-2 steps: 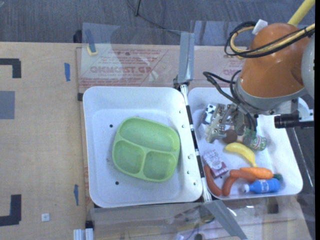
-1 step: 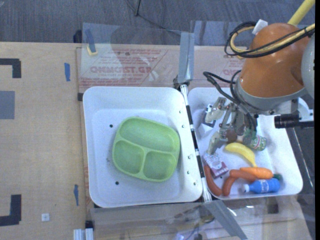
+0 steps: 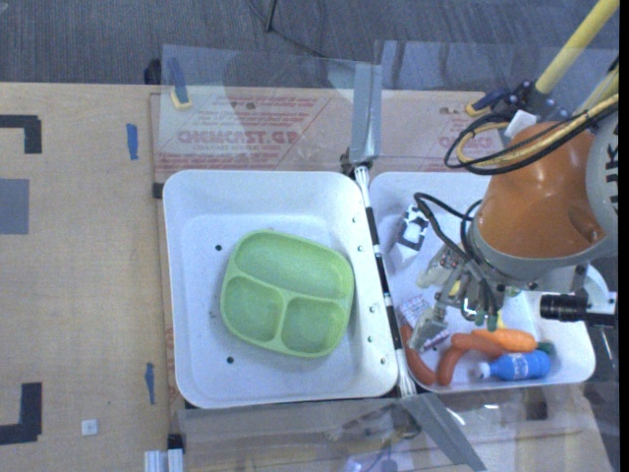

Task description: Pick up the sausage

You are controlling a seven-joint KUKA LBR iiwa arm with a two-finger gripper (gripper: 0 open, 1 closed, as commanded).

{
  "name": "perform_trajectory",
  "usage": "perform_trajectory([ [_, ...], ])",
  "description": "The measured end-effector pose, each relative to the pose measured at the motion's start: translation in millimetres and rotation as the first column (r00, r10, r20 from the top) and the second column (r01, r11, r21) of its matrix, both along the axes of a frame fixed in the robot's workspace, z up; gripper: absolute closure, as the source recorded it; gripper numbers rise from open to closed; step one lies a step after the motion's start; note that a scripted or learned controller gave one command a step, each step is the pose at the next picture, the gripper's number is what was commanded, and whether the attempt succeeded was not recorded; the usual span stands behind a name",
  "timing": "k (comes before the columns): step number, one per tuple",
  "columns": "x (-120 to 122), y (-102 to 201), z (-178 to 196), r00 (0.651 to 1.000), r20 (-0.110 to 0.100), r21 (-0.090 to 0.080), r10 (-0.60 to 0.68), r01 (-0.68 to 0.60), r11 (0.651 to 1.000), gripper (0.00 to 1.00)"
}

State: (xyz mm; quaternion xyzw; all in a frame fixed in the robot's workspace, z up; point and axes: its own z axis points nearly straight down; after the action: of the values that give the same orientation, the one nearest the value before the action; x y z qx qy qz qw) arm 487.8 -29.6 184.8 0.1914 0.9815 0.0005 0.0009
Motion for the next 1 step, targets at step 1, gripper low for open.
perform_trajectory([
  [1, -7.6, -37.8, 0.2, 0.998, 0.0, 0.0, 0.06, -0.06, 0.998, 0.0],
])
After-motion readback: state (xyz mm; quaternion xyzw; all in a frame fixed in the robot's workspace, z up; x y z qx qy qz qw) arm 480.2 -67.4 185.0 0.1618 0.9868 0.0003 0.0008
